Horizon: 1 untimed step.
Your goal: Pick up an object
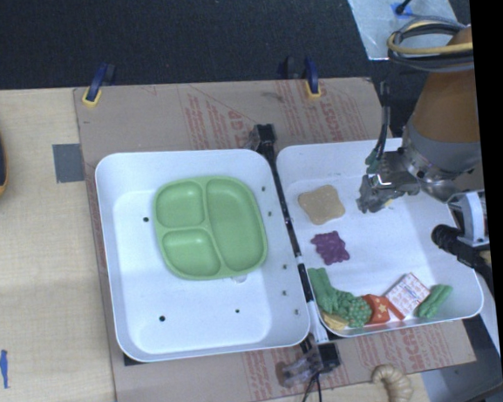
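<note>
Gripper [375,195] hangs low beside the tan bread slice [321,203]; I cannot tell its state. It should move over the bread, then drop straight down.

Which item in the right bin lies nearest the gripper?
The tan slice, just left of the gripper. The purple grapes lie lower, and the rest sit heaped along the bin's bottom edge.

A pale wooden bench [40,284] carries a brown cardboard sheet [192,122], clamped at its far edge. Beyond lies dark carpeted floor [175,27].
</note>
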Available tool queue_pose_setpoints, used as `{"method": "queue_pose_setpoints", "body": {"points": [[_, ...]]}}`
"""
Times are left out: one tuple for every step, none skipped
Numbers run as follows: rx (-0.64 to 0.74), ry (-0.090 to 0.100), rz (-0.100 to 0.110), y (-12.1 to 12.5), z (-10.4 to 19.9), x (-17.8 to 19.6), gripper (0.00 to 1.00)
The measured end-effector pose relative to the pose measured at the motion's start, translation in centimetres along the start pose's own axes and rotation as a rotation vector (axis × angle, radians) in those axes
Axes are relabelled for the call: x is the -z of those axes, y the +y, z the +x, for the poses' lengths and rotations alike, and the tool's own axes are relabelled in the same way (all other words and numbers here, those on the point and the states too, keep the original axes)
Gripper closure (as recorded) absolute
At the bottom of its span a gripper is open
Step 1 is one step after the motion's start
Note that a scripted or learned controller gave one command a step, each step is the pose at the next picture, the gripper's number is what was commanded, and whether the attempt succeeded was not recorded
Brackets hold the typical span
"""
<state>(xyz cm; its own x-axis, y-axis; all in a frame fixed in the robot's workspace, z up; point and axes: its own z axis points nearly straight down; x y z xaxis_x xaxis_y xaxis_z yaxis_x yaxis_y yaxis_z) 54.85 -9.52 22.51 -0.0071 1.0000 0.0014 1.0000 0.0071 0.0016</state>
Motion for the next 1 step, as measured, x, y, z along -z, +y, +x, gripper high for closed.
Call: {"method": "queue_pose_setpoints", "body": {"points": [[-0.002,-0.001,0.005,-0.12,-0.21,-0.19,0.00]]}}
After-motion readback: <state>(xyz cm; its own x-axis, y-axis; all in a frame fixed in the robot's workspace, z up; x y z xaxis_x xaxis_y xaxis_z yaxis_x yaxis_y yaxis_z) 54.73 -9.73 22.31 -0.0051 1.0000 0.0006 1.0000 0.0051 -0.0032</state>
